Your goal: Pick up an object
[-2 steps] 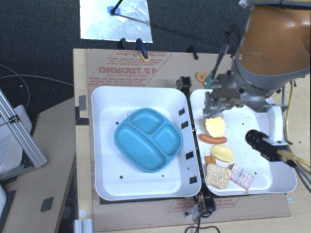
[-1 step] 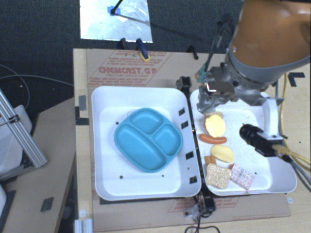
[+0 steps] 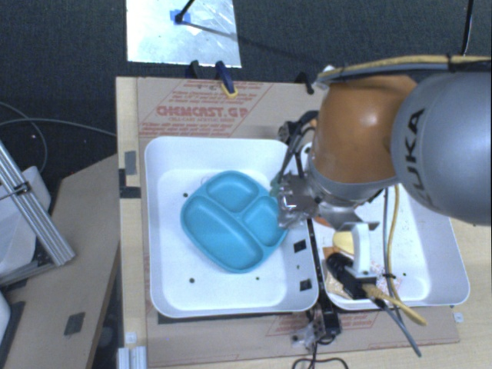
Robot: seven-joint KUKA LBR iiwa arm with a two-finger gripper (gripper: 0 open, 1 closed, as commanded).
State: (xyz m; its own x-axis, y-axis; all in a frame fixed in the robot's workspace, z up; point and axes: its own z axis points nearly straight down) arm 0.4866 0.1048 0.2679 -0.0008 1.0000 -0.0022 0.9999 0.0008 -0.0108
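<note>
A blue divided plate (image 3: 231,220) lies flat in the left white bin (image 3: 177,298), slightly turned, reaching from the bin's middle to its right wall. My gripper (image 3: 287,204) is low over the plate's right rim, close to the wall between the two bins. The arm's grey and orange wrist (image 3: 361,137) looms over it and hides most of the gripper. A small pale yellow thing (image 3: 343,242) peeks out from under the arm in the right white bin (image 3: 442,279); I cannot tell what it is.
Both bins stand on a brown cardboard sheet (image 3: 204,106) on the bench. A shiny silver sheet (image 3: 181,21) lies on the dark floor behind. An aluminium frame (image 3: 31,206) stands at the far left, off the bench.
</note>
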